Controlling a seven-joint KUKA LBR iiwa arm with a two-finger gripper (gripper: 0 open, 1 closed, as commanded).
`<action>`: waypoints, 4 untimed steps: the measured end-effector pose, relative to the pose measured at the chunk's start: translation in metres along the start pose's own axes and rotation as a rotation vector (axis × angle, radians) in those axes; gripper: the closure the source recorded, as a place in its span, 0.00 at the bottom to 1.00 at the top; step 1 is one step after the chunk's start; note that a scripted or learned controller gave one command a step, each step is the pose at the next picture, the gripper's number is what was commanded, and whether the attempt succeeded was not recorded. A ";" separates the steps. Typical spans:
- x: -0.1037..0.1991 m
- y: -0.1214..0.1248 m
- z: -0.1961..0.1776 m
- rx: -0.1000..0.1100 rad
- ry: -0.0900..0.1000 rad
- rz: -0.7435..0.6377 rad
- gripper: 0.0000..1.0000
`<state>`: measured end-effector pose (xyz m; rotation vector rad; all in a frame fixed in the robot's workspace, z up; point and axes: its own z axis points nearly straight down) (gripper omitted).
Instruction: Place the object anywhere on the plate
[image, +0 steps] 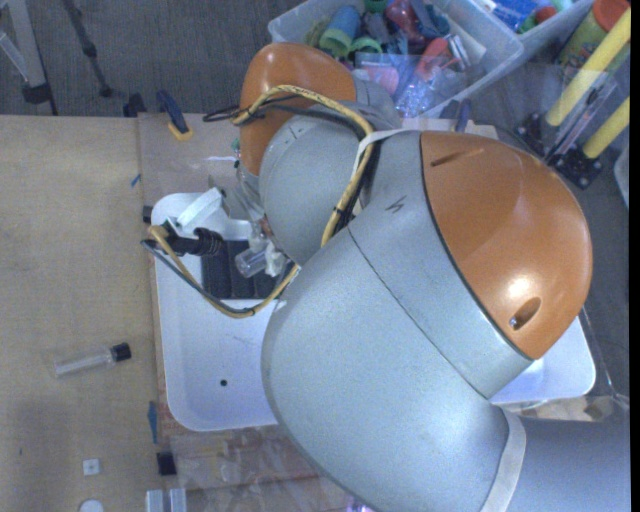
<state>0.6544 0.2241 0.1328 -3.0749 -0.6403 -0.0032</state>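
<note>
Grey casing and orange caps of arm (400, 330) across most of camera view, reaching over white bin (200, 390) from right. Gripper (222, 255) low over bin's far end, among black mounts and yellow-sheathed cable (215, 305); how far open, and whether holding anything, impossible to tell.

Task's object not identifiable with confidence. Perhaps small clear piece (256, 260) just beside gripper, above bin's far end, though possibly part of tool itself. Plate presumably somewhere under arm's bulk.

On bin's bare floor, toward near end, a dark speck (223, 381). Left of bin, on bench (60, 250), clear vial with black cap (90, 358) lying flat, well apart from bin wall. Beyond bin's far end, clear tub of coloured toys (400, 40).

Supposing clear piece as object: likely light, rigid, smooth plastic, prone to slipping. Best taken squarely across narrow middle, with modest squeeze.
</note>
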 end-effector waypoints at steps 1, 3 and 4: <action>0.000 0.000 0.000 0.000 0.000 0.001 0.00; 0.003 0.003 0.042 0.003 0.007 0.210 0.00; 0.002 0.002 0.042 -0.001 0.009 0.163 0.00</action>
